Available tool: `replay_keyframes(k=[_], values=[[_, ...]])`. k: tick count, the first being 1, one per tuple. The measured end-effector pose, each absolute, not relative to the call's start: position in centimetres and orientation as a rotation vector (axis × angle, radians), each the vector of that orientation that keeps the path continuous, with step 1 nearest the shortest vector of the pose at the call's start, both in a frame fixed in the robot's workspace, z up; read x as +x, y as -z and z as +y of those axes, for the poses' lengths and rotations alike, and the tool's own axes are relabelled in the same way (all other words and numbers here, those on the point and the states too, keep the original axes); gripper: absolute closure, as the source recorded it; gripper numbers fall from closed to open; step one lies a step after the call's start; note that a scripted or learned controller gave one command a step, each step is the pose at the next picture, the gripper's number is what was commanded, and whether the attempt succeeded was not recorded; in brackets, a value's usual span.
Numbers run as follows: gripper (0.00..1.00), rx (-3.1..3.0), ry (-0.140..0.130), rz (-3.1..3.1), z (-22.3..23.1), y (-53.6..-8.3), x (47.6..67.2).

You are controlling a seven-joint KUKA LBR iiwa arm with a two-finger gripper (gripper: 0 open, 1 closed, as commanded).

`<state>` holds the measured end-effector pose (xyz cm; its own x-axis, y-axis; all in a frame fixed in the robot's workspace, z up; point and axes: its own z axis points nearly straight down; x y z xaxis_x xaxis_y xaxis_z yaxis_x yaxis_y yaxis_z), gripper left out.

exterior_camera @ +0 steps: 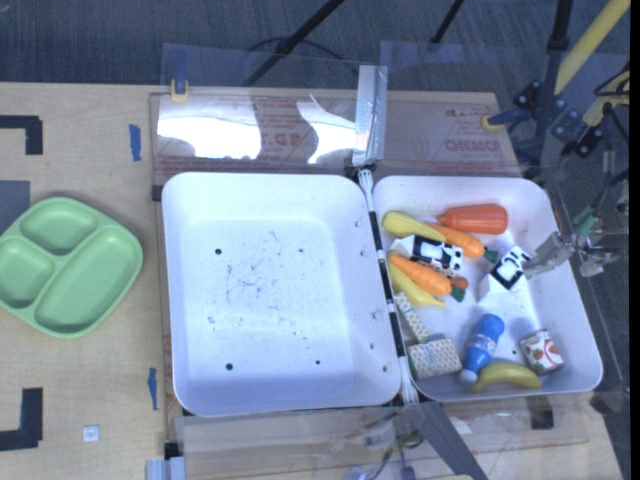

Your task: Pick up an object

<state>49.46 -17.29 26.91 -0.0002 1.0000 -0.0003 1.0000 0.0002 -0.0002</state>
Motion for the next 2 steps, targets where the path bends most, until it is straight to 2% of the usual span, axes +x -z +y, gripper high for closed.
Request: replay_keyframes(k=[1,2], values=[[0.00,2.045,0.000,2.387,-15.8,-21.0,53.3],[0.00,1.780,-0.017,2.550,-16.1,-11.4,56.4]])
